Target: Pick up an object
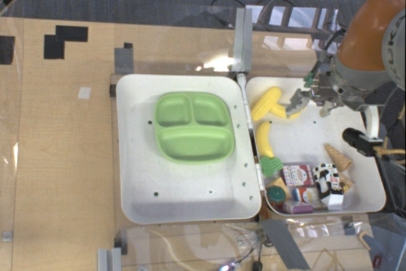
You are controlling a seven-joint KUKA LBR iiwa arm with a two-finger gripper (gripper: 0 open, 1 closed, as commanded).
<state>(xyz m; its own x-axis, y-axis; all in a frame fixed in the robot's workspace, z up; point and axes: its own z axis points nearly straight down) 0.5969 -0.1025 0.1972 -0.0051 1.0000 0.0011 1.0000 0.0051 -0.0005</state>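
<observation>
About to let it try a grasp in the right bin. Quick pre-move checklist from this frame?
1. Gripper is over the right bin: ok.
2. A target is close: the corn cob lies just beside the gripper, toward the left wall: ok.
3. Fingers open or shut: cannot tell, they are too small and blurred here.
4. Anything already held: cannot tell.
5. Clutter near the target: the banana lies right below the corn cob and may touch it: not ok.
6. Drop spot free: the green divided plate sits in the left bin with nothing on it: ok.
</observation>
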